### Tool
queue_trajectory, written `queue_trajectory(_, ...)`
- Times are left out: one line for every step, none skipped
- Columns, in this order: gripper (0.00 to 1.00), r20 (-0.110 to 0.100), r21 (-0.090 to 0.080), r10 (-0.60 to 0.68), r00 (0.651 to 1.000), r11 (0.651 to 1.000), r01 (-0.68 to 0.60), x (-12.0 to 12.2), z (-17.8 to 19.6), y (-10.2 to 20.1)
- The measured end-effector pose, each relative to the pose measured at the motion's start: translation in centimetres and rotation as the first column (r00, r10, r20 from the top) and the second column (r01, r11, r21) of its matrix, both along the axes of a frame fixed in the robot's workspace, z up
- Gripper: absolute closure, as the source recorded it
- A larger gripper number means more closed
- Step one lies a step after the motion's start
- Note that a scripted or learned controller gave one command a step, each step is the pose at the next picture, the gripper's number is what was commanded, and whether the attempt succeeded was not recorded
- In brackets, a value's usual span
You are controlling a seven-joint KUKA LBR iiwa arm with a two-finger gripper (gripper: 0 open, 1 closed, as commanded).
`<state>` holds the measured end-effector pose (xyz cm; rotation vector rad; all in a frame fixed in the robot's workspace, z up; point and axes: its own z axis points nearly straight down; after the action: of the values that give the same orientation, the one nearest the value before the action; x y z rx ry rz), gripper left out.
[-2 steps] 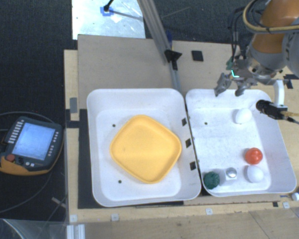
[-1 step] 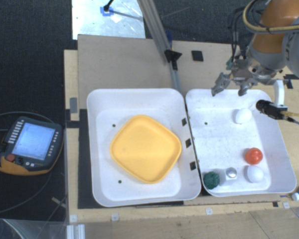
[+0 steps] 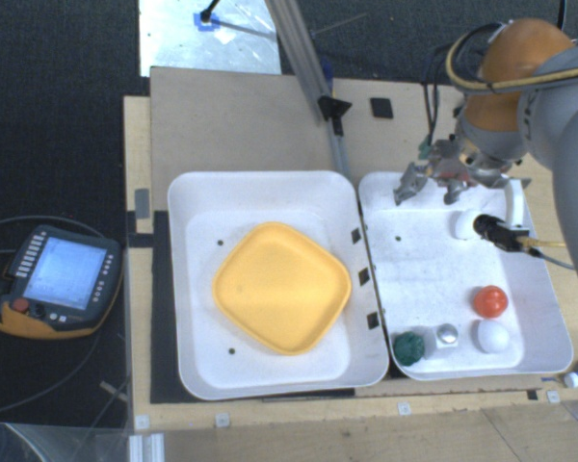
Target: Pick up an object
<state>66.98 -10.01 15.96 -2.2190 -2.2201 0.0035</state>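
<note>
Gripper (image 3: pixel 431 186) above the right bin's (image 3: pixel 414 258) far edge, fingers spread, holding nothing.

No writing can be read on anything; the pendant's (image 3: pixel 56 279) screen glows pale blue but is too small to make out. In the right bin lie an orange ball (image 3: pixel 490 301), a white ball (image 3: pixel 492 336), a small silver piece (image 3: pixel 447 334) and a green ball (image 3: pixel 409 346) near the front, and a white piece (image 3: pixel 462 225) farther back. A yellow plate (image 3: pixel 282 287) sits in the left bin (image 3: pixel 197 258).
</note>
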Motion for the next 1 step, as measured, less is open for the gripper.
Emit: queue_trajectory(0.0, 0.001, 0.0, -0.001, 1.0, 1.0, 0.001, -0.09, -4.56, -0.81)
